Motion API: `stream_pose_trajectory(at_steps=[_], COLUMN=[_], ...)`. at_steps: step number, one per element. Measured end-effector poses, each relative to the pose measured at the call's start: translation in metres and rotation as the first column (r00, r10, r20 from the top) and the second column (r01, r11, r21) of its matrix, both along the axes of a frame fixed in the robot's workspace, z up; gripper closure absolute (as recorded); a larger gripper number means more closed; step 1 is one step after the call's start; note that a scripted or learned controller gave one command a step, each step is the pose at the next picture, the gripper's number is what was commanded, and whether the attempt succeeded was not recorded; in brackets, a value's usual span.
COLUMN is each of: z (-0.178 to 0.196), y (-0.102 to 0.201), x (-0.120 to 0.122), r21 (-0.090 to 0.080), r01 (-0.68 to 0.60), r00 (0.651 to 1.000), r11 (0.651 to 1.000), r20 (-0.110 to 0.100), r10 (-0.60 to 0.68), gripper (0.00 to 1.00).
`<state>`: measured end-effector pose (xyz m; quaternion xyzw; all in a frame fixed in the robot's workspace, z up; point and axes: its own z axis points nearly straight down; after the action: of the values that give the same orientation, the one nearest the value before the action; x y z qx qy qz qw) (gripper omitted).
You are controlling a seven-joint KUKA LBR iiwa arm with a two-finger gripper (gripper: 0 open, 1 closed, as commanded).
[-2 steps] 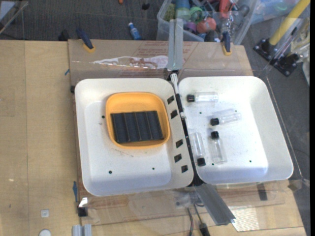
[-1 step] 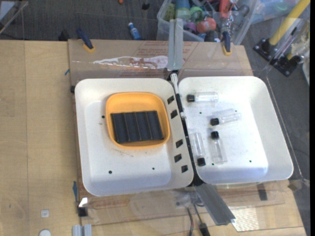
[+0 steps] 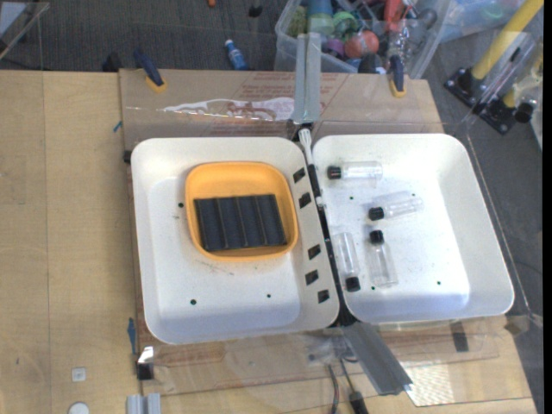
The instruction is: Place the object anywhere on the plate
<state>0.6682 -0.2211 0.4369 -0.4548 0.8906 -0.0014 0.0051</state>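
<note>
Now | plate (image 3: 200, 182) left bin | vials (image 3: 382, 261) right bin

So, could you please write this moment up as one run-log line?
left white bin: orange square plate bearing black ribbed block | right white bin: four clear black-capped vials
</note>
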Motion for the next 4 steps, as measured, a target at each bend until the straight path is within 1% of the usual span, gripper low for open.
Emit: stream_pose_trajectory(at_steps=[1,2,3,4], z=[-0.0005,-0.0009,-0.0012,-0.0012], y=[0.0,0.0012,0.0021,0.0061], x=[-0.0001,-0.0001,-0.0001,-0.0015], r21=[-0.002,-0.003,-0.005,0.0], r01=[-0.297,-0.596,-0.788,-0.742], r00=[0.955,0.803,0.616,0.671], r11=[0.955,0.803,0.616,0.671], r20=[-0.001,-0.002,-0.003,-0.005], r10=[0.297,0.596,0.788,0.742], gripper=[1.0,1.0,1.0,1.0])
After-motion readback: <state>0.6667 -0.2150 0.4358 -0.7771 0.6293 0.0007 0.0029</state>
